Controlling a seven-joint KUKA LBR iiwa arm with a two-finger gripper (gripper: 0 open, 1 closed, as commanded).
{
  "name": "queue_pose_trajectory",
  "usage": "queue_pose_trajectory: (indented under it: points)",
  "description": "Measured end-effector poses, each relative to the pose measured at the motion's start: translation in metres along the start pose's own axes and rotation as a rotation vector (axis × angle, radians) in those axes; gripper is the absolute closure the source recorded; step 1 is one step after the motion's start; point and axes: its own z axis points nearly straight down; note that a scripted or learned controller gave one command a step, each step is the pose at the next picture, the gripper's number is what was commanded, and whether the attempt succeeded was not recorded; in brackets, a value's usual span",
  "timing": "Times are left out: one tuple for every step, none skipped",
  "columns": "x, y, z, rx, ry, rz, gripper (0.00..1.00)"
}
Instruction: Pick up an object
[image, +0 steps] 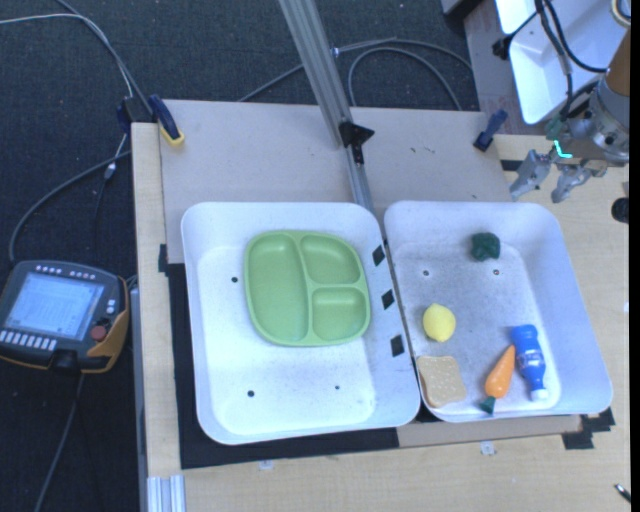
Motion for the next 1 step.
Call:
queue_pose_trajectory:
  points:
    - [0.0001, 0.0007, -0.0019, -0.003, -0.001, -0.001, 0.0]
